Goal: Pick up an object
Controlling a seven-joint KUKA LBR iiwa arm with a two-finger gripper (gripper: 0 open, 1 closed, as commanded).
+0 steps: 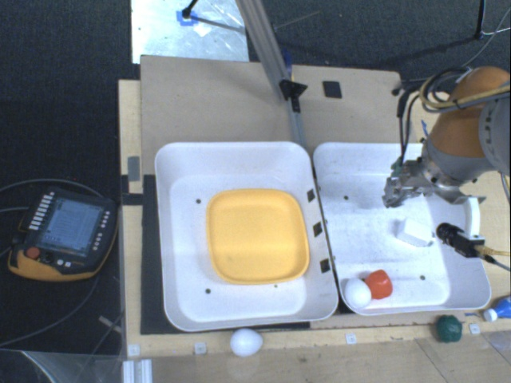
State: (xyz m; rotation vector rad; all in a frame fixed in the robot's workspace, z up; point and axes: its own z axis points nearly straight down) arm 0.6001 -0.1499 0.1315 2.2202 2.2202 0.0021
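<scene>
The claw [397, 190] hangs over the right bin [351, 162], toward its 1 o'clock corner, and whether it is released or clenched cannot be told from this slanted look; nothing shows between its tips. Just beside it, at about 5 o'clock from it, a small white block [413, 233] lies on the bin floor, hard to make out against the white. Farther toward 6 o'clock, near the bin's front wall, an orange cup-like object [379, 284] sits touching a white ball [357, 293]. A black cylindrical part [453, 237] of the arm's fittings overhangs the bin's 3 o'clock side. The left bin [180, 166] carries a yellow square plate [257, 234] in its middle. Outside the bins, on the bench [351, 118], a white egg-shaped object [246, 342] rests at the front edge, and a dark green ball [448, 328] lies at the 5 o'clock corner. A handheld control pendant [62, 231] sits on the dark floor at 9 o'clock. The arm's grey and orange body [471, 130] is cut off by the right edge.
</scene>
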